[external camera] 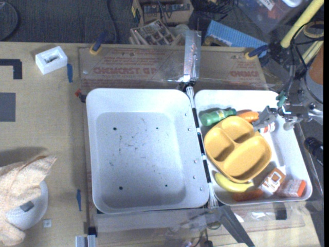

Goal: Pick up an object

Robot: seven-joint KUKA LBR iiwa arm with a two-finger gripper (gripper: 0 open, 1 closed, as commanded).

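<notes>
Claw [268, 118] is hovering over the right bin [297, 147] at 1 o'clock of the yellow plate [237, 148], holding nothing, finger gap unclear.

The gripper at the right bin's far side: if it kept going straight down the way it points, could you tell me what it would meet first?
Most likely the orange object by the yellow divided plate's far rim, since the gripper hangs right beside it. Depth is unclear from this slant, so it might instead reach the bare floor of the right bin.
</notes>
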